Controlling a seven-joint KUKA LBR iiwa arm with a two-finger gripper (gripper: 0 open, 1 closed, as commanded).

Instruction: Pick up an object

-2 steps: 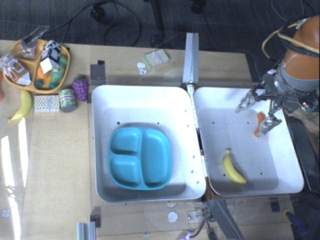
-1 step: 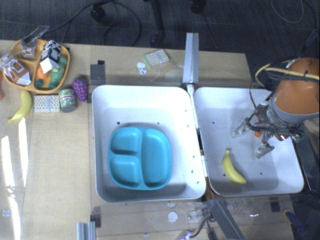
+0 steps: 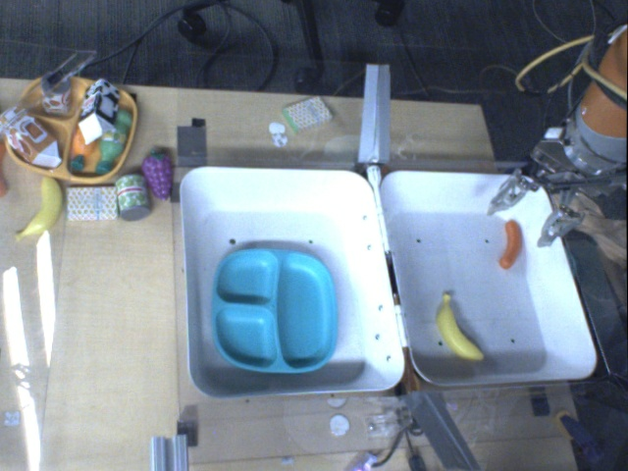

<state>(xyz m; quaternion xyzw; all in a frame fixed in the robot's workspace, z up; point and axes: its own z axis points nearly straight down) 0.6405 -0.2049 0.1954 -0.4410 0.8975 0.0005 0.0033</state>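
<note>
Orange sausage (image 3: 508, 244) between spread fingers (image 3: 506, 193)

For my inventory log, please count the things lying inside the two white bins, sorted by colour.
Blue: 1, the tray in the left bin
Yellow: 1, the banana in the right bin
Orange: 1, the sausage in the right bin
Total: 3
</note>
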